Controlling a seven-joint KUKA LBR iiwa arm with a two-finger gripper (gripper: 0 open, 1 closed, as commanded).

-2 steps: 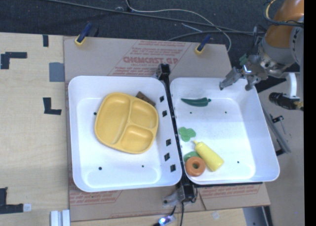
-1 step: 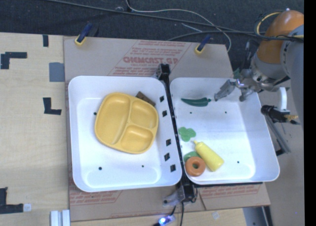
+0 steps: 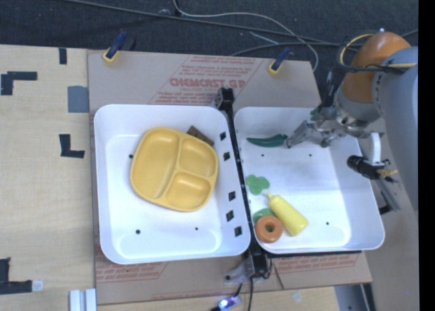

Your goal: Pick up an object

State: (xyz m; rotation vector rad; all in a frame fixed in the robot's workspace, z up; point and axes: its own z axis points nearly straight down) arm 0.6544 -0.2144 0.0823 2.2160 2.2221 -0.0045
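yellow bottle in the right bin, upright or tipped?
Tipped. The yellow bottle lies on its side on the right bin floor, beside the orange ring.

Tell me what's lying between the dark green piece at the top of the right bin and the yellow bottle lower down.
A light green clover-shaped piece lies between the dark green piece and the yellow bottle, on the camera view.
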